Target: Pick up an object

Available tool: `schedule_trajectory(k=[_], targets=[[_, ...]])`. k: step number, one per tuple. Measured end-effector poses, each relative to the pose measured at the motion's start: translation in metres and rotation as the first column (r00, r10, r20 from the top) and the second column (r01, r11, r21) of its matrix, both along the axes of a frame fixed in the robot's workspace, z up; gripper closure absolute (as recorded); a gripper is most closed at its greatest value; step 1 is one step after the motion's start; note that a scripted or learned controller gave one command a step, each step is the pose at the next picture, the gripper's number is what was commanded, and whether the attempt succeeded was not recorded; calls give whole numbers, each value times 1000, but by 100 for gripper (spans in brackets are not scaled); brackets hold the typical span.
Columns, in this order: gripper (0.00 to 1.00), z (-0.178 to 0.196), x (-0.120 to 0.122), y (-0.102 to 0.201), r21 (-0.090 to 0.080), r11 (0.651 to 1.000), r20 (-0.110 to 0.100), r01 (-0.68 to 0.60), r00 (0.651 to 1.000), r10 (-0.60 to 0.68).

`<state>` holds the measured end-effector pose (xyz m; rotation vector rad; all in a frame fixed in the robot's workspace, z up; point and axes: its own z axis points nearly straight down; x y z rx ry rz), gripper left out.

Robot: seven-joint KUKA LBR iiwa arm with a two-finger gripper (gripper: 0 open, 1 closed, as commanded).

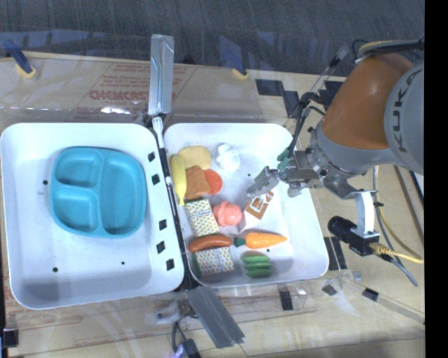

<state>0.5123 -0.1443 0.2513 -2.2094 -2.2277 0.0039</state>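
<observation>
Now the gripper [263, 187] hangs over the right bin [302, 233], just above a small brown-and-white toy [258, 206]; whether its jaws are open or closed, I cannot tell. Left of that toy lie a pink ball [228, 214], a carrot [263, 239] and other toy foods.

Blue sectioned tray [98, 191] in the left white bin [22, 274]; brown cardboard sheet [82, 80] behind both bins.

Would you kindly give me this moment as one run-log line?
arm: over right bin | gripper: above small brown-and-white item, nothing seen held | carrot: lying in bin | blue tray: left bin
</observation>
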Motion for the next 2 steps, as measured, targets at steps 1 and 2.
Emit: schedule_trajectory(k=[1,2], targets=[[0,-140,13,-34,-1,997,4,-80,997,80],[0,-159,-18,-21,1,939,4,-345,939,345]])
